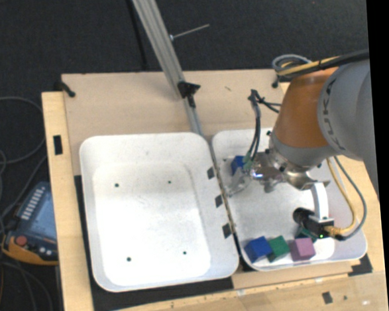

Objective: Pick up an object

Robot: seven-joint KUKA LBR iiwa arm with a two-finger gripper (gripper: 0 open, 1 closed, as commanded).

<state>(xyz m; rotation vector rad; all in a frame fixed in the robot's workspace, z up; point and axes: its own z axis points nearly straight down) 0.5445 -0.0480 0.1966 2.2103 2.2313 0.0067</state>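
My gripper point(238, 176) reaches down into the right bin point(265, 213), close to its left wall in the far half. A small blue object point(237, 164) sits right against the gripper's tip, partly hidden by it, and I cannot make out whether it is held. Along the bin's near wall lie three blocks in a row: a blue block point(257, 248), a green block point(278, 247) and a purple block point(302, 248).
The left bin point(145, 208) lies beside the right one, with a narrow divider between them. A slanted metal post point(167, 54) rises from the bench behind the bins. The arm's black connector and cables point(309, 222) hang over the right bin's near right part.
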